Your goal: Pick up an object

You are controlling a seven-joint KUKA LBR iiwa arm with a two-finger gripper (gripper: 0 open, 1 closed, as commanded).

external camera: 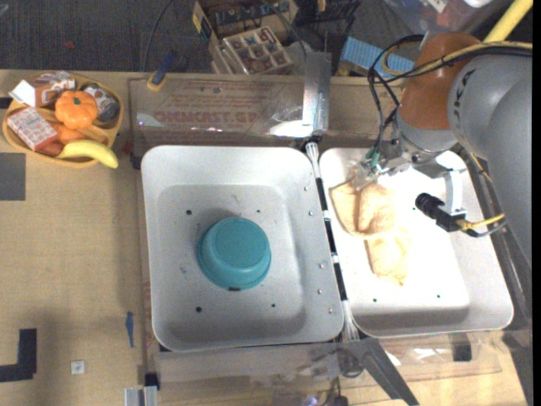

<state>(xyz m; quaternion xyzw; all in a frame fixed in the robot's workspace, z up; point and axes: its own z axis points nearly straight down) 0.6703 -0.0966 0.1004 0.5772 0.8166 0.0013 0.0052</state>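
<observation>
We cannot tell how the pincer [373, 169] is set as it hangs over the soft tan thing [372, 210] in the right bin [473, 307], which looks light and floppy, so we think pinching its top edge works best.

faint red lettering runs along the clear plastic sheet [221, 108] behind the left bin, too washed out to read. a couple of dark letters sit on the grey arm [470, 100] near the orange band, cut off and unreadable. the small boxes in the fruit bowl [34, 129] carry print too small to read.
</observation>
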